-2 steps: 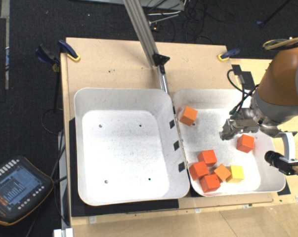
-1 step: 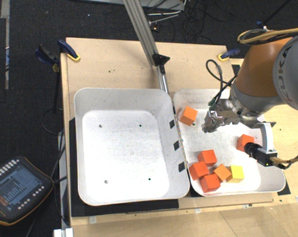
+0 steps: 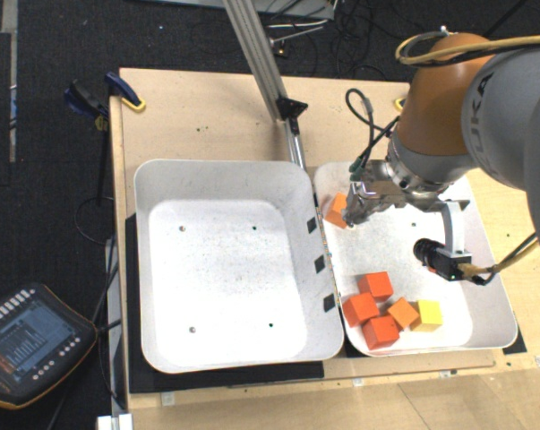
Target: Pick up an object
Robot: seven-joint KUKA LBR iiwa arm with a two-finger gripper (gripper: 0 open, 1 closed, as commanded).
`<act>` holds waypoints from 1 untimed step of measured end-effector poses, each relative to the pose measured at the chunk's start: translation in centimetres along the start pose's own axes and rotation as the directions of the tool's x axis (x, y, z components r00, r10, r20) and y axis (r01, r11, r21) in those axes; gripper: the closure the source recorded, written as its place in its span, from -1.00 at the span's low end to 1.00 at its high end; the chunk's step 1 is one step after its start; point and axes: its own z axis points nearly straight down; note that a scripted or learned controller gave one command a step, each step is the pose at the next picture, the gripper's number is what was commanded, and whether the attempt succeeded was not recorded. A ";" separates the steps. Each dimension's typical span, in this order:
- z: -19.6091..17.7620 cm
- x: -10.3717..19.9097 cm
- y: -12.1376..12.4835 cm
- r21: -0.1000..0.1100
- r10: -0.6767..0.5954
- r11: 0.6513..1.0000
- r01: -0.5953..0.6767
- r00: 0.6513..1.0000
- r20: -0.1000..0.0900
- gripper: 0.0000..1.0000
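My gripper (image 3: 357, 208) hangs over the left part of the right bin (image 3: 484, 330), below the arm's orange band. An orange block (image 3: 336, 210) sits right against the gripper's left side, over the bin's left wall; the gripper body hides part of it, so whether it is gripped cannot be made out. Toward the front of the same bin lies a cluster: three red-orange blocks (image 3: 374, 285) (image 3: 360, 308) (image 3: 381, 331), an orange block (image 3: 402, 313) and a yellow block (image 3: 429, 313).
The left bin (image 3: 220, 258) lies beside it, the two rims meeting near black clips (image 3: 321, 262). A slanted metal pole (image 3: 256, 47) comes down to the bins' back edge. A pendant (image 3: 28, 343) lies at the lower left, a clamp (image 3: 104, 97) at the bench's back left corner.
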 end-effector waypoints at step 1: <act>0.8 5.3 2.3 0.001 -0.001 1.000 0.001 1.000 0.000 1.00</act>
